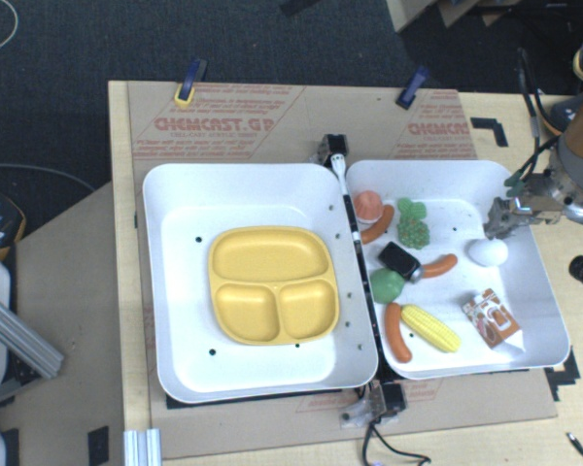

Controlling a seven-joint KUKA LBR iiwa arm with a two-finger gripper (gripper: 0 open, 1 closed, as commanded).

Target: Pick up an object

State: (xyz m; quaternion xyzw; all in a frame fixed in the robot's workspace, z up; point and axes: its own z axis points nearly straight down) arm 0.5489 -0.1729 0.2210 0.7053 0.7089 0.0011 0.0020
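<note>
1. Camera view: we see the pincer [503, 217] at the far right side of the right bin [542, 289]. We cannot tell if it is apart or together.
2. The white egg [487, 252] sits just under the pincer, a bit nearer to us. We think it is the easy pick.
3. The egg looks smooth, round and hard. The corn [430, 328] is long and bumpy. The yellow tray [272, 283] lies in the left bin [165, 260].
</note>
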